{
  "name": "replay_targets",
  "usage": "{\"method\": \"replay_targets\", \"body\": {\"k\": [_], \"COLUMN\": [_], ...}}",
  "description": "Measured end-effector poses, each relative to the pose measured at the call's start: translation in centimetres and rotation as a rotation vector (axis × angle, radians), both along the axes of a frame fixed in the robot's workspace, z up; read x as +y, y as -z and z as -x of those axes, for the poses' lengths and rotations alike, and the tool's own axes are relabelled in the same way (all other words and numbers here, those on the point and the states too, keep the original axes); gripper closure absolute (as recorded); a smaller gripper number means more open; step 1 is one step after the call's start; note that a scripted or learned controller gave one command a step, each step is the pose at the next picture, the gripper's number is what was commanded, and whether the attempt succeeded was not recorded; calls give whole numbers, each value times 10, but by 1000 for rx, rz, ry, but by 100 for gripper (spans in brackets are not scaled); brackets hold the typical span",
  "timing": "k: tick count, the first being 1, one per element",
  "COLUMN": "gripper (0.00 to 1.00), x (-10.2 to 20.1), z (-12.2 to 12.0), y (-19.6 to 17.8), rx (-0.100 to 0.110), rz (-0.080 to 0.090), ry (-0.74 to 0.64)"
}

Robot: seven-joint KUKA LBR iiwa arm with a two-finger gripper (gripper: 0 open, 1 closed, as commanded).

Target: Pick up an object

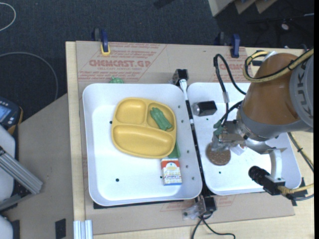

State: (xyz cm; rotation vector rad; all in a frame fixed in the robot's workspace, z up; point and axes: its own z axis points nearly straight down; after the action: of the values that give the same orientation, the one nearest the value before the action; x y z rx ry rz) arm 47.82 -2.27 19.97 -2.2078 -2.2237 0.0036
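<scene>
Dark carpet floor around a brown counter (124, 59), two white bins on it side by side.

Likely target is a brown round thing (219, 157), flat-looking, lying on the floor of the right bin (239, 187) in its left half. The gripper (222, 142) sits directly over it, overlapping its upper edge in this view. I cannot tell if it touches it or hangs just above, and I cannot tell if the gripper is released or clenched, because the wrist hides that part. No grasp is confirmed.

Risks from here:
- The thing looks low and flat, so the gripper may close over the top and come up with nothing.
- It looks off-centre under the gripper, so a close could push it sideways across the smooth bin floor rather than trap it.
- Coming down too far would press it into the bin floor.
- The bulky grey-and-orange arm (271, 98) blocks the view of the contact, so a miss is hard to catch.

A black block (205, 107) lies near the right bin's upper left corner. It is apart from the target and unlikely to interfere.

In the left bin (99, 148) are a yellow divided plate (134, 138) with a green piece (160, 117) in its upper right compartment, and a small carton (171, 172) just below the plate. All of these are well apart from the gripper, with the bin walls in between.
</scene>
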Motion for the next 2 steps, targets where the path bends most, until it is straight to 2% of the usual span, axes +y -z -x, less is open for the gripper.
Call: {"method": "replay_targets", "body": {"k": [1, 2], "gripper": [100, 100], "x": [35, 24], "z": [-48, -78], "y": [-32, -3], "rx": [-14, -10], "rz": [4, 6], "ry": [2, 8]}}
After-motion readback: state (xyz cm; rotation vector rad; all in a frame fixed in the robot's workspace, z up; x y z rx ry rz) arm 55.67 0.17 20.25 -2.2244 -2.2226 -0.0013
